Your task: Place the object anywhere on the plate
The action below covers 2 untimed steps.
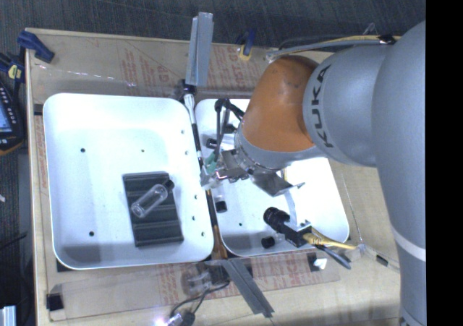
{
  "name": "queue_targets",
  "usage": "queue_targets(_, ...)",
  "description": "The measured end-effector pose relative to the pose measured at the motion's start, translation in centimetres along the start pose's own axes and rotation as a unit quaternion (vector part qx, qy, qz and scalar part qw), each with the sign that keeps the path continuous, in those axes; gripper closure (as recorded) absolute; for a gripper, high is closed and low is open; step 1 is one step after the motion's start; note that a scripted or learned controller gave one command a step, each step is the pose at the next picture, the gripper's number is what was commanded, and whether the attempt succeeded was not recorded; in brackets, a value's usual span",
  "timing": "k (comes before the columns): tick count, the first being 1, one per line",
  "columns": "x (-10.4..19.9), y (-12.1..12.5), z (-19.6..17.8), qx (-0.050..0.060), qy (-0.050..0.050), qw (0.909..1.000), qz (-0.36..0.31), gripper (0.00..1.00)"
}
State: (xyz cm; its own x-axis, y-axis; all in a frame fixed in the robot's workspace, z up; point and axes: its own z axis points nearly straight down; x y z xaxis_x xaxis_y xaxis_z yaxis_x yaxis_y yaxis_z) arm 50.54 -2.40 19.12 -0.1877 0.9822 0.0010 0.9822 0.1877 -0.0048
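**Clear object [148, 200] seen lying on the dark ribbed plate [155, 232]**

Two shallow white bins are seen side by side on the table [108, 64]. In the bin at the view's left [54, 173], the dark ribbed plate is set toward the near wall, slightly turned. The clear object, a small see-through piece with rounded ends, is laid at a slant across the plate's upper half and touches it. The rest of that bin's floor is marked by a few small dark dots.

The bin at the view's right [336, 212] is largely covered by the grey arm [354, 115], whose orange band [278, 108] is seen above the wrist. The gripper [217, 167] is placed over the wall where the two bins meet, well apart from the clear object and the plate. Nothing is seen held in it, and whether it is wide or narrow cannot be told. A small black piece [221, 206] is seen on the right bin's floor, just below the gripper.

A grey metal bar [200, 46] is fixed at the table's far edge, behind the gap between the bins.
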Motion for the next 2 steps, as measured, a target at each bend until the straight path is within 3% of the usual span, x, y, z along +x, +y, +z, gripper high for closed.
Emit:
queue_targets(1,-7.5,-4.4,3.1,-0.001,0.0,1.0,-0.003,1.0)
queue_targets(2,-2.3,6.1,0.0,-0.001,0.0,0.9979,0.064,1.0)
